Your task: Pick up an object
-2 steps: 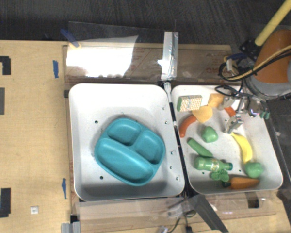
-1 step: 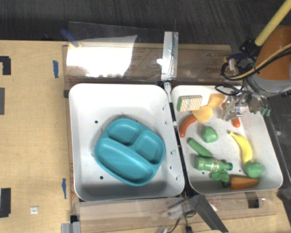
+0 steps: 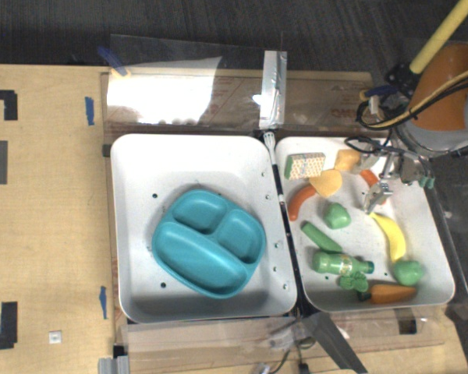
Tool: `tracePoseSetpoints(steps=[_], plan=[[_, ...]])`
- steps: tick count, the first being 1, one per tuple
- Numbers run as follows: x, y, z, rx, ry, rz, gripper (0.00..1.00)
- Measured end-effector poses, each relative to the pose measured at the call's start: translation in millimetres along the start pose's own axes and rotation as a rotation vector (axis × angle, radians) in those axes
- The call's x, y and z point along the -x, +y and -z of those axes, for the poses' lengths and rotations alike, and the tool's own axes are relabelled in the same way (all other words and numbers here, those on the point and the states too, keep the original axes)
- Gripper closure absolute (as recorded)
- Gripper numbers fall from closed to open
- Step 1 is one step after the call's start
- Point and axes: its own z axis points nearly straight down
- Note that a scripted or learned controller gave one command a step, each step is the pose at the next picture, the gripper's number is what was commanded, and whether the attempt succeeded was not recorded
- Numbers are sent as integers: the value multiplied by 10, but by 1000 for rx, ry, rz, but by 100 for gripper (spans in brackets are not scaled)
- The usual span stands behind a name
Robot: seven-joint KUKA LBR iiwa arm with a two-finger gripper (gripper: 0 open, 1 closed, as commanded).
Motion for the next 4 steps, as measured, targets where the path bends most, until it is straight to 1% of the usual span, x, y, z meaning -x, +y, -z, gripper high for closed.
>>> tracePoseSetpoints(steps=[1, 2, 3, 4], plan=[[36, -219, -83, 0, -5, 58, 0], [80, -54, -82, 1, -6, 30, 0], [108, -43, 31, 0, -16, 31, 100], [103, -42, 20, 0, -14, 31, 0]])
